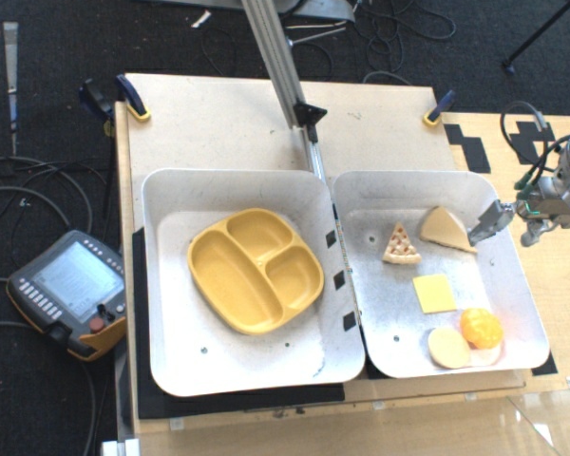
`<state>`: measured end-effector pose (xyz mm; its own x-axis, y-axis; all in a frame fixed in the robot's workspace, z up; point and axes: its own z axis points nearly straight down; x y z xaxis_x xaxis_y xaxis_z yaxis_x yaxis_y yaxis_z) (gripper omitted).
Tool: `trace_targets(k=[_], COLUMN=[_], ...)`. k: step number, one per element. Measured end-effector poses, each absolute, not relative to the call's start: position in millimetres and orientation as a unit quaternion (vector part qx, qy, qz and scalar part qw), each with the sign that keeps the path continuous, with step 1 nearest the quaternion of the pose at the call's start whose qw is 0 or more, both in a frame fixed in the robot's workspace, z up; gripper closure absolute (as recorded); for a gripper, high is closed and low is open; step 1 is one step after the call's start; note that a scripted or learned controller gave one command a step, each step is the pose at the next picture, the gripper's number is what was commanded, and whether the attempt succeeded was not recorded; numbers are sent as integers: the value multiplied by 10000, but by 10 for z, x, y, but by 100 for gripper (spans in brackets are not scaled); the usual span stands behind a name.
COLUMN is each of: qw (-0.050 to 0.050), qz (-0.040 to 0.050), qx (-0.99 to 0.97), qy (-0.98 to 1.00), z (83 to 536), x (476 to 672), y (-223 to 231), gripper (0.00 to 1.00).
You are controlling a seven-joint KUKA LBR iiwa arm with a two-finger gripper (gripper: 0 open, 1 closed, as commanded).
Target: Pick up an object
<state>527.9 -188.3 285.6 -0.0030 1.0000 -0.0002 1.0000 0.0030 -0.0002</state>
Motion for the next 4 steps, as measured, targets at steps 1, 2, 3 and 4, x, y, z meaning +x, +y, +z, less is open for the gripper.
trace_targets(k=[1, 2, 3, 4], qw=[1, -28, -31, -17], qz=[0, -17, -18, -11], qx=[7065, 7071, 7073, 7075], qy=[7077, 7071, 7069, 7067], z=[2856, 2219, 1573, 954], x=[5280, 5289, 5275, 5268], y=[-1882, -1846, -1846, -1898], gripper=[0, 0, 0, 0])
